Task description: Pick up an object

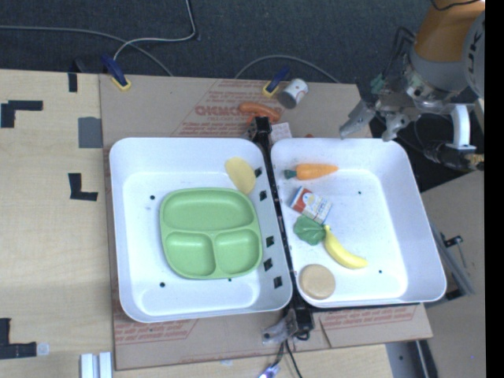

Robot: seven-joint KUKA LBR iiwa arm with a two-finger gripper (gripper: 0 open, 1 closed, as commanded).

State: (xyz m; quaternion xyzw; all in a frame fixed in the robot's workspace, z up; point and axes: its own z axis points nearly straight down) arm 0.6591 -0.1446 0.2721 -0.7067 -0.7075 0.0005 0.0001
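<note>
You are looking down on a pale wooden bench (pixel 47 211) with a sheet of brown cardboard (pixel 197 109) laid over it, black tape marks on the wood at the left, and dark carpet (pixel 236 14) beyond the far edge, crossed by a thin white cable (pixel 157 38). Two shallow white bins sit side by side, their inner rims touching.

The left bin (pixel 134 164) holds a smooth green sectioned plate (pixel 211 233) with three compartments, and a rounded pale yellow lemon (pixel 241 175) just beyond the plate's far right corner.

The right bin (pixel 394 211) holds an orange carrot (pixel 316 171) near its far edge, a small printed carton (pixel 310 204), a crinkled green leafy piece (pixel 309 231) touching a curved yellow banana (pixel 343 250), and a round tan bun (pixel 317 281) at the near left corner.

The gripper (pixel 376 127) hangs over the far rim of the right bin, its two fingers spread apart with nothing between them, well apart from every object.
</note>
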